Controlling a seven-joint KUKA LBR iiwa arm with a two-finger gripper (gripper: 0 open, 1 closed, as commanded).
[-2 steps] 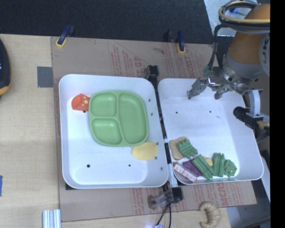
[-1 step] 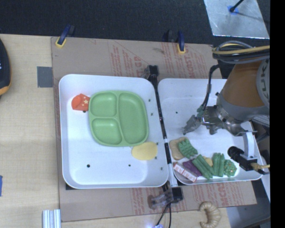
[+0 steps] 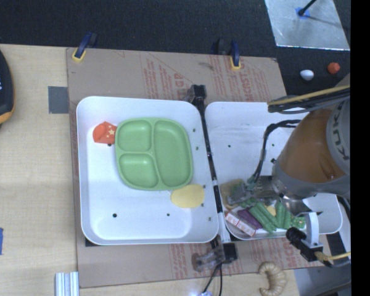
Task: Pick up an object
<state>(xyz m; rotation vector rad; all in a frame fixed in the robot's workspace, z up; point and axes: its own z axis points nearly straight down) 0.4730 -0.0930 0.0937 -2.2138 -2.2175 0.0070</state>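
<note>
The right bin [image 3: 240, 128] holds a heap of small items at its near edge: a purple piece [image 3: 259, 215], green stick-like pieces [image 3: 279, 219], a pink and white box [image 3: 240, 221] and a dark green leafy item [image 3: 235, 192]. My gripper [image 3: 272, 207] hangs below the grey and orange wrist, low over this heap and among the green and purple pieces. The arm's body hides the gripper's tip and part of the heap. I see nothing lifted off the bin floor.
The left bin [image 3: 86, 184] holds a green divided plate [image 3: 154, 153], a red item [image 3: 103, 132] at the plate's left and a yellow item [image 3: 187, 196] near the divider. A tan curled object [image 3: 272, 277] lies outside the bins in front. Cables run across the right bin.
</note>
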